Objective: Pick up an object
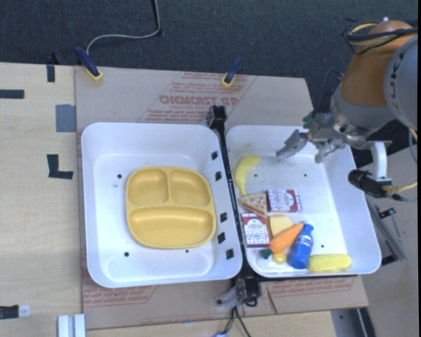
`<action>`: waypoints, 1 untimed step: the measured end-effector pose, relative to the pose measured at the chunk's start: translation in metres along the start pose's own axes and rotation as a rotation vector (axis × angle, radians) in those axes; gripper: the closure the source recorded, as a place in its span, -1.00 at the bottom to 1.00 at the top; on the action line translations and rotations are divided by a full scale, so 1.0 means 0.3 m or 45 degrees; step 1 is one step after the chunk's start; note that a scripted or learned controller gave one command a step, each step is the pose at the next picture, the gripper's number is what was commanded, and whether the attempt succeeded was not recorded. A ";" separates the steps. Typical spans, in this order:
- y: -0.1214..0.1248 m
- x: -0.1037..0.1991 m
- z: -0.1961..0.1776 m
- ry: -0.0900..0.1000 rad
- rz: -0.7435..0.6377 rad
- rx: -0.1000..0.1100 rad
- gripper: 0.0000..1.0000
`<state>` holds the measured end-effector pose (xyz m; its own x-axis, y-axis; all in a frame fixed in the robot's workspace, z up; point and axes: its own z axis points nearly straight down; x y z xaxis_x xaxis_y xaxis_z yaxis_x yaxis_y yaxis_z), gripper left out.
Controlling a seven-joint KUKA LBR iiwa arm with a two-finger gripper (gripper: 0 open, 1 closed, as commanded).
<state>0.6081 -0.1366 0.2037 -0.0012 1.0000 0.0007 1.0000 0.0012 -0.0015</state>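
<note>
The left bin [98, 188] holds a yellow divided plate [170, 206] lying flat near its middle, well apart from anything the arm could reach at this moment. The right bin [351, 209] carries all the small things. Closest to the dividing wall is a banana [245, 171], its long axis running roughly far-to-near with a slight curve. Near of it lies a cluster — a pizza slice [253, 203], a small red-and-white packet [283, 201], a second packet [255, 230], a yellow cheese wedge [281, 225], an orange carrot [286, 237] lying slantwise, a blue bottle [302, 247] just beside the carrot, and a corn cob [328, 262] at the near edge, its long axis left-to-right.

The gripper [304, 149] hangs over the far part of the right bin, its two fingers spread wide with nothing between them. The banana is the nearest candidate: it lies to the gripper's left and a little nearer, with bare bin floor between. Taking it would likely call for a short move leftward and down. The spread fingers look set roughly left-to-right, across the banana's length, so little wrist turn seems needed — though the slant makes that uncertain.
</note>
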 end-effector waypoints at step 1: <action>0.089 0.016 0.323 0.000 -0.001 0.003 -1.00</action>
<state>0.6347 -0.1315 0.1069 -0.0019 1.0000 0.0006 1.0000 0.0019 -0.0037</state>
